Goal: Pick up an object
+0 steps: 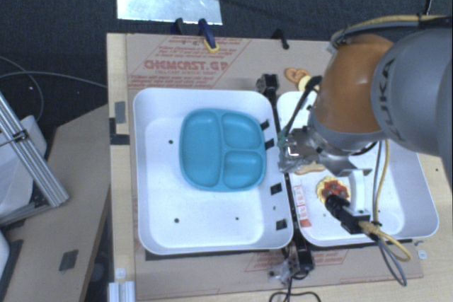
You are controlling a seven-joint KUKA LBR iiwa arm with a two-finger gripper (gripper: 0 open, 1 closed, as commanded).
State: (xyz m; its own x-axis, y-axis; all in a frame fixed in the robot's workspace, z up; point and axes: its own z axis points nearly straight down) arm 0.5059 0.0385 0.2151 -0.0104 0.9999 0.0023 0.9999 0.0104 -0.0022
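Presently: hand (pixel 301 155) low over right bin (pixel 417 212), near its left wall; grip state cannot tell. Round orange-red object (pixel 333 189) lies close at hand's 4 o'clock. Blue plate (pixel 221 150) in left bin (pixel 156 223), 9 o'clock.

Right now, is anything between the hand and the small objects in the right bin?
The arm's own wrist covers the hand, so the gap below cannot be judged. A tan piece and an orange-red item lie just beside it in the right bin.
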